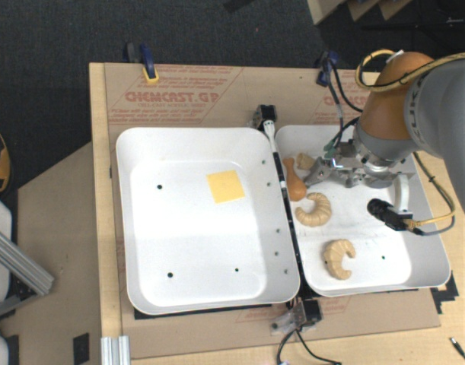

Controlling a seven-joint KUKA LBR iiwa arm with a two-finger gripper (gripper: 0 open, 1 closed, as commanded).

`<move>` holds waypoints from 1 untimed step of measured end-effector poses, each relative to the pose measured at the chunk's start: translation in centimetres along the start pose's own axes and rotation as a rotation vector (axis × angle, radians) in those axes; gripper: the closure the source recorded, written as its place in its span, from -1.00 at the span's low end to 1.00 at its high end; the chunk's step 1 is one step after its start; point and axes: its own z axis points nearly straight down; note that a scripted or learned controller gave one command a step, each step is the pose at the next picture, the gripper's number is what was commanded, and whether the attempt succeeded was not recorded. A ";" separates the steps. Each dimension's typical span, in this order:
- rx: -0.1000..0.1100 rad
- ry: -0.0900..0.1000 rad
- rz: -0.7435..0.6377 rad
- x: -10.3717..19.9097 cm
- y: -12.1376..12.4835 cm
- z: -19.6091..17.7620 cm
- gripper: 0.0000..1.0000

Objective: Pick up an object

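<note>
- Likely target: hot dog (pixel 293 179) in the right bin (pixel 384 276), far-left corner, lying along the divider, just beside the end effector (pixel 329 166).
- Handling, my guess: toy food, light, slightly soft, rounded and a bit slick; best taken across the short width at mid-length, not by the ends.
- Alt picks: 2 croissants — one (pixel 314 210) near bin centre-left, one (pixel 339 258) nearer the front edge; curved, light, grip across the thick middle.
- Small tan piece (pixel 304 160) by the end effector; can't tell what it is.
- End effector low over the bin's back-left; open or closed: can't tell, wrist hides it.
- Left bin (pixel 141 226): 1 flat yellow square (pixel 225 186), thin, hard to pinch.
- Count: 2 bins, both on the worktop (pixel 186 90).
</note>
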 end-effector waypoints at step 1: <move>-0.013 -0.002 -0.007 2.3 5.0 -0.6 -1.00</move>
